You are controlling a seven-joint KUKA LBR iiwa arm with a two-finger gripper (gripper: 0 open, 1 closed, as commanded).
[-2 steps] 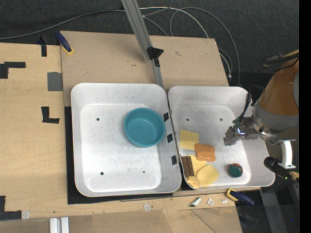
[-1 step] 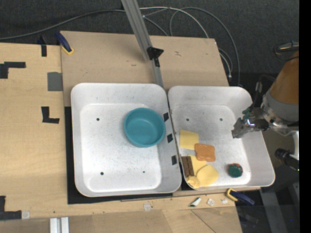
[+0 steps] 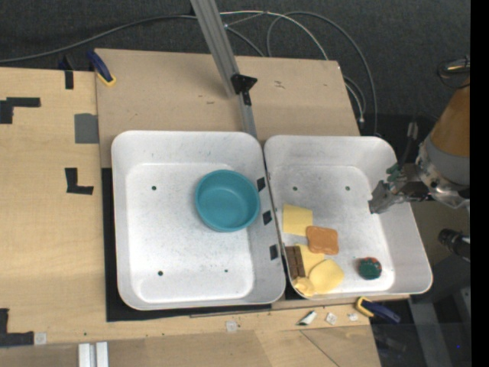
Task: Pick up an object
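No object is assigned by name, so I inspect the candidates. They lie crowded in the near half of the right bin (image 3: 359, 155): a pale yellow square (image 3: 296, 219), an orange block (image 3: 322, 240) overlapping its corner, a brown bar (image 3: 294, 260) against the bin's left wall, and a yellow lump (image 3: 327, 276) at the front edge touching the bar's end. A small green ball (image 3: 370, 267) sits apart from that cluster, near the front right corner. I judge the ball the cleanest target, since nothing touches it; the others lie too close together for a clean grasp.

My claw (image 3: 381, 199) hangs over the right side of this bin, above and behind the ball, well clear of the cluster. Nothing is seen in it. How far it stands open I cannot tell; it shows here as a dark shape.

The left bin (image 3: 137, 167) holds a blue bowl (image 3: 226, 199), right of centre. It is wide and round, probably a poor fit for my grip.

No pick is yet made.
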